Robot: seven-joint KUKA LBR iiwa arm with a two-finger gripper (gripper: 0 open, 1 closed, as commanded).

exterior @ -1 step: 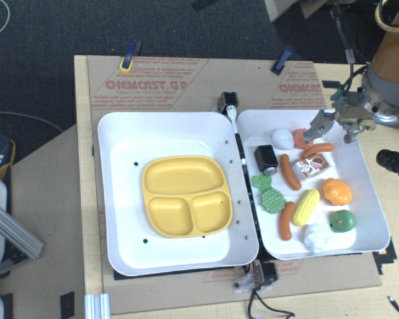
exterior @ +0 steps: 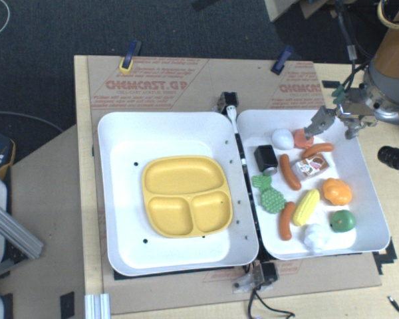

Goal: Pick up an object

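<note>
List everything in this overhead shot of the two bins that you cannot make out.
- Gripper, camera view: too small and blurred to tell how its fingers stand or whether they touch the red piece below.
- Small printed pack: label too small to read.
- White lump at the right bin front: blends into the bin, shape unclear.
- Arm: cut off by the right and top edges.
</note>
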